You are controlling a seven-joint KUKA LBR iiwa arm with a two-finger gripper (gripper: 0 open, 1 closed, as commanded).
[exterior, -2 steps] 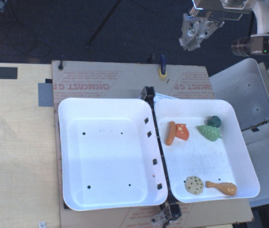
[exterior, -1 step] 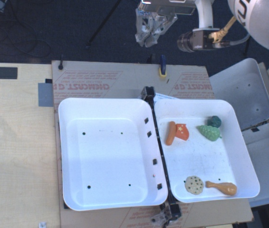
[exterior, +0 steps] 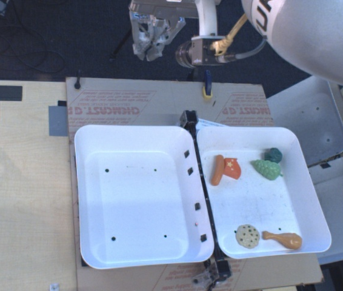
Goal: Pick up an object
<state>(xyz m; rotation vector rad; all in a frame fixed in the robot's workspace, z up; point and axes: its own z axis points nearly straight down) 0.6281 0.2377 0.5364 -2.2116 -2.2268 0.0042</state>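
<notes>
Two white bins sit side by side on your counter (exterior: pixel 26 180): the left bin (exterior: pixel 136 196) and the right bin (exterior: pixel 262 193), touching along a black clip strip down the middle. Both rest on a cardboard sheet (exterior: pixel 135 105) with red print.

Your pick targets all lie in the right bin. An orange carrot-shaped piece (exterior: pixel 218 170) lies near the divider at the upper left, touching a red piece (exterior: pixel 232 168) just to its right. At the upper right you have a light green leafy piece (exterior: pixel 267 169) with a dark green lump (exterior: pixel 273 155) touching it above. Near the front wall, a round speckled cookie (exterior: pixel 247 236) lies just beside an orange drumstick (exterior: pixel 282 239), thin end pointing at the cookie.

Your hand (exterior: pixel 153 38) hangs at the top of the view, up beyond the far edge of the cardboard and well apart from both bins, over the dark floor (exterior: pixel 38 41). It looks silvery and blurred; you cannot tell whether the fingers are apart or together, and nothing readable sits between them. The grey arm (exterior: pixel 299 23) fills the top right corner, with a yellowish cable (exterior: pixel 235 32) looping by the wrist.
</notes>
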